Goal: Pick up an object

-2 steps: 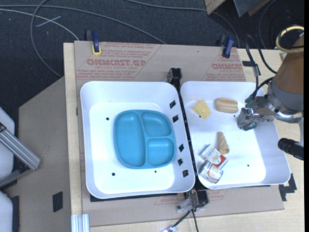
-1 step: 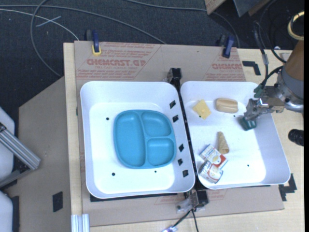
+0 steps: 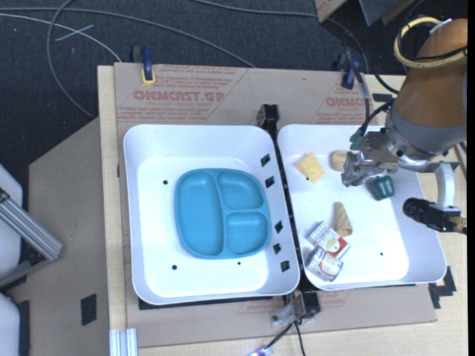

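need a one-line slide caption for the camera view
KUKA arm's gripper hovers over the right bin near a yellow block; a blue divided plate sits in the left bin.

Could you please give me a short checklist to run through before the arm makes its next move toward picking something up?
1. Objects in the right bin: ok; yellow block, cone, red-and-white packet, green piece.
2. Gripper over the right bin: ok, near its far side.
3. Finger state: cannot tell.
4. Object held: cannot tell; nothing seen between the fingers.
5. Nearest targets: ok; green piece and a tan item beside the gripper.
6. Blue divided plate out of the way: ok, in the left bin.
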`<state>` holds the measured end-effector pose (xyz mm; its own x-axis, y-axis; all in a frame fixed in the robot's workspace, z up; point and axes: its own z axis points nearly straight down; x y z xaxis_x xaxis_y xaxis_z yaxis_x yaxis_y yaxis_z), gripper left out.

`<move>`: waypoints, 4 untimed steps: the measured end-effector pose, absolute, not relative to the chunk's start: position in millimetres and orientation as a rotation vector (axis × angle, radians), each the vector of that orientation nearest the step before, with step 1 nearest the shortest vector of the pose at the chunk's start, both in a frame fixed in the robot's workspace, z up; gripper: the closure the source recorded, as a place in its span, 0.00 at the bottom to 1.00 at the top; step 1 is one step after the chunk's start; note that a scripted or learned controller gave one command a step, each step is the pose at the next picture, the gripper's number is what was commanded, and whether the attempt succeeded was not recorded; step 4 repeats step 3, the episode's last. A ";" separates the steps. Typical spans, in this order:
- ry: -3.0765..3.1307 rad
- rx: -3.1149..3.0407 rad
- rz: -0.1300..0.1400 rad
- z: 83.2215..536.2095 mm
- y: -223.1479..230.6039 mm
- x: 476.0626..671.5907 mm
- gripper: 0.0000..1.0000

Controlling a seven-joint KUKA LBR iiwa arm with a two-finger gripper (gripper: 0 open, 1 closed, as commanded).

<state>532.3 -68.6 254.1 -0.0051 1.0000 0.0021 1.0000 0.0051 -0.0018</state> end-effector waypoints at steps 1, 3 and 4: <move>-2.224 -2.213 0.000 247.3 -25.9 539.4 1.00; -2.228 -2.215 -0.005 239.4 84.7 574.2 1.00; -2.228 -2.215 -0.005 239.4 84.7 574.2 1.00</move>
